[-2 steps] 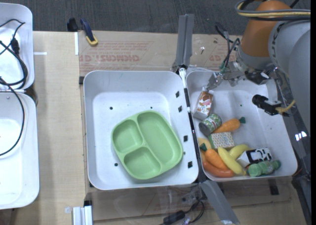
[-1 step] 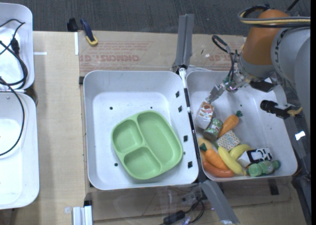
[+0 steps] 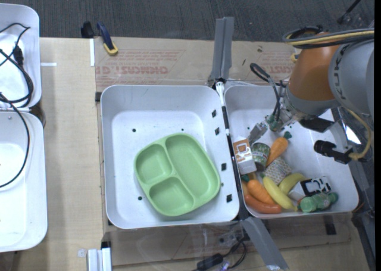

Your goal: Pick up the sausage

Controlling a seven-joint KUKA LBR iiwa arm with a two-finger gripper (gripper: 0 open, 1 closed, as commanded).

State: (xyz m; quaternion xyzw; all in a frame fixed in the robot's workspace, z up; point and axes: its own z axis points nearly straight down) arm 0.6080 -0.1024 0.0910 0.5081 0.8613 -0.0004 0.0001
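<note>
Near edge of right bin [image 3: 351,187]: the sausage [image 3: 260,204], orange-red, lies along the near wall, left corner, touching a banana [image 3: 277,192] and a carrot [image 3: 260,191]. Gripper [image 3: 259,131] hovers farther back (open or closed: cannot tell). Step: approach, not yet grasped. Next move, likely: travel nearward, descend. Tight spot, wall and clutter crowd it; left bin [image 3: 119,121] holds a green tray [image 3: 176,174].
</note>
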